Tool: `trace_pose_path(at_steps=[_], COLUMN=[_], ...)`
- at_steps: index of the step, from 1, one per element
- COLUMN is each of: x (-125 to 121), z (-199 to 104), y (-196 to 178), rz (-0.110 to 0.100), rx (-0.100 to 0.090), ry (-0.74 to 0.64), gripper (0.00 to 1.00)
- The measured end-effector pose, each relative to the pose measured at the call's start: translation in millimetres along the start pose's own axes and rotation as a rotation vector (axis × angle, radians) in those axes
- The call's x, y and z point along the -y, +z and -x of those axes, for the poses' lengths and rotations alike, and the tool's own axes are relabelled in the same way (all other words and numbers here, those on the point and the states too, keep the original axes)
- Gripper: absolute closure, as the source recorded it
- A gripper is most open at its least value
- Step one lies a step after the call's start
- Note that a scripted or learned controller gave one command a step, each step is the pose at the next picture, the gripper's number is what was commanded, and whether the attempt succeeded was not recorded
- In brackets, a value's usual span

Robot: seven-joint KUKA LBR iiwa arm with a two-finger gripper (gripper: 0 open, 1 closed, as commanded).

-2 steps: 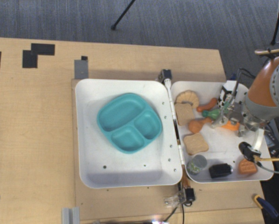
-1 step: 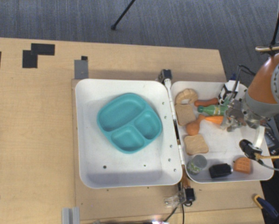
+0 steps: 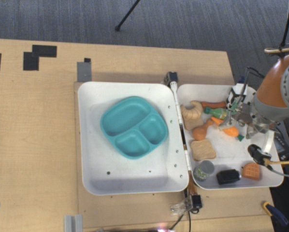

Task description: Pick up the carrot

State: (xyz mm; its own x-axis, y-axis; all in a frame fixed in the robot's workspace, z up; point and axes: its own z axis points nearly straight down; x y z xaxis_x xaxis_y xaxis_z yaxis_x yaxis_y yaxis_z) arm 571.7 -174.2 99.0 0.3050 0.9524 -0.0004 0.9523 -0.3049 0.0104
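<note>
1. The wooden surface (image 3: 33,144) carries 2 shallow white bins side by side; the left bin (image 3: 93,129) holds a teal divided plate (image 3: 134,126) with 3 compartments, lying near its middle
2. The right bin (image 3: 226,151) holds the clutter of toy food, and the grey arm (image 3: 280,88) with its orange band comes in from 3 o'clock above that bin's upper right part
3. The hand (image 3: 235,114) hangs low over the right bin at about 1 o'clock from the bin's middle; whether its fingers are apart or together I cannot tell, since metal parts and wires crowd that spot
4. The carrot (image 3: 230,131), a small orange piece with a green end, lies on the bin floor just at 6 o'clock from the hand; I cannot tell whether the hand touches it
5. At 9 o'clock from the hand lie a green piece (image 3: 216,112) and a tan lumpy piece (image 3: 191,114), with an orange-brown piece (image 3: 199,132) just below them
6. A slice of bread (image 3: 203,150) lies near the bin's middle, at 7 o'clock from the carrot
7. Along the bin's 6 o'clock edge sit a grey round piece (image 3: 205,168), a black block (image 3: 228,176) and an orange waffle-like square (image 3: 251,171)
</note>
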Motion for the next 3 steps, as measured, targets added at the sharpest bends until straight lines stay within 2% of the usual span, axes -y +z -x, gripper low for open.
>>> trace_pose_path(at_steps=[1,2,3], x=[-1.1,70.3,80.7], z=[-1.6,-41.0,-112.3], y=[-11.0,-63.8,-87.1], rz=[0.001,-0.006,-0.007], rx=[0.000,-0.005,-0.006], ry=[-0.011,-0.064,-0.018], gripper=[1.00,1.00,1.00])
